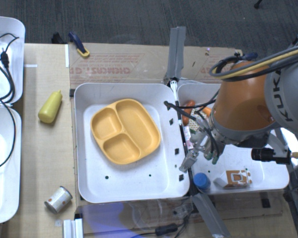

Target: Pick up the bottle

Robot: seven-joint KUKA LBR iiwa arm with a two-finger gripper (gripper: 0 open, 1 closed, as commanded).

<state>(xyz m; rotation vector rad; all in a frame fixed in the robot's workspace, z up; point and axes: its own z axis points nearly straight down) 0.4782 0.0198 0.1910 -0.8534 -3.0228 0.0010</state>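
Note:
In the right bin (268, 185), close to its front left corner, lies the bottle (201, 181), of which I see a round blue cap end. My gripper (200, 155) hangs just above and behind it, under the orange wrist, apart from the bottle. Its fingers (189, 161) stand open with nothing between them. The arm hides much of the right bin's back half.
A yellow divided plate (125, 131) lies in the left bin (134, 190). Orange items (189, 104) sit at the right bin's back left, and a small printed box (237, 178) at its front. On the bench lie a yellow squeeze-bottle shape (50, 107) and a small can (58, 199).

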